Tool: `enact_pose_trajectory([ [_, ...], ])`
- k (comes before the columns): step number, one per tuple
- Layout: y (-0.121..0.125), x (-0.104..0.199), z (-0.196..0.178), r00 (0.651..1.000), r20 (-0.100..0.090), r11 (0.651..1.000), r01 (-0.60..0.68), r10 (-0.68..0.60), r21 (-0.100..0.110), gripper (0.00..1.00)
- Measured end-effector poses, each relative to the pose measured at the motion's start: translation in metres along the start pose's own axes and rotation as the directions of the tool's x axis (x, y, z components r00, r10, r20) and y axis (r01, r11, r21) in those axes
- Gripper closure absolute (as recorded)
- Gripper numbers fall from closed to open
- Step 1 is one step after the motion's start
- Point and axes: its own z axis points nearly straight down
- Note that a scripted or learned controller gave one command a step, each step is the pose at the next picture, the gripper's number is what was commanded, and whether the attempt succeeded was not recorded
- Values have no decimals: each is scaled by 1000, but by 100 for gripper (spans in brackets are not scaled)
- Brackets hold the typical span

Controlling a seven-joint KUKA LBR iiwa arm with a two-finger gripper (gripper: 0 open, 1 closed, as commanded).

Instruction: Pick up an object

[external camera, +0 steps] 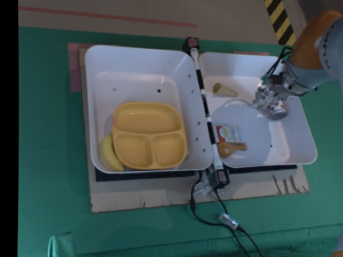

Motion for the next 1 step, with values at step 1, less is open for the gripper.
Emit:
enact_pose_trajectory([
  [1, 3, -3, -16, 1000, 8, 1000, -6, 6, -14, 100],
])
